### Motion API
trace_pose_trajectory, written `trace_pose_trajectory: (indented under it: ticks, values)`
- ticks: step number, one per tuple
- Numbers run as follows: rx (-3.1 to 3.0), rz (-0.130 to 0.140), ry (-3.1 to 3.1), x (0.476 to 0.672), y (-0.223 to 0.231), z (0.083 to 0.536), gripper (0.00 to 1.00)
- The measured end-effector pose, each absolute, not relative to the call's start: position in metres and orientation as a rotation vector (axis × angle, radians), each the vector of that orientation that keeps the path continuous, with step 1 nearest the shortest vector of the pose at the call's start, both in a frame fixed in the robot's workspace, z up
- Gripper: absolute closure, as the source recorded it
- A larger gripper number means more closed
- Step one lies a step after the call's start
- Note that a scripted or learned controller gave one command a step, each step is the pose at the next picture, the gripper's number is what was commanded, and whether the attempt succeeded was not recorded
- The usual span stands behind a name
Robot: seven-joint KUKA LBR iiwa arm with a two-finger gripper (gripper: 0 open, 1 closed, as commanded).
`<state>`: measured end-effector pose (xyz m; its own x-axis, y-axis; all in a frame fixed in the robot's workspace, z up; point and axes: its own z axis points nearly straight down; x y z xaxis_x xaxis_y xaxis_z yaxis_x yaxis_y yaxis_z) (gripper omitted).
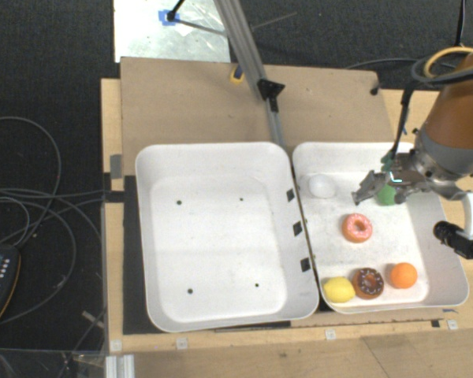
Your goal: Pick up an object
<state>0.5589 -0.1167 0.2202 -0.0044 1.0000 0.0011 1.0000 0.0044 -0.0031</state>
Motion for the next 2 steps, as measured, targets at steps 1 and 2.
trace_pose_trajectory:
  ticks: [1, 2]
  values:
    - [-2.218, -0.002, -2.226, 0.56, -0.117, 0.223, 0.0]
    - [-2.22, 0.003, -2.219, 0.552, -0.123, 0.174, 0.0]
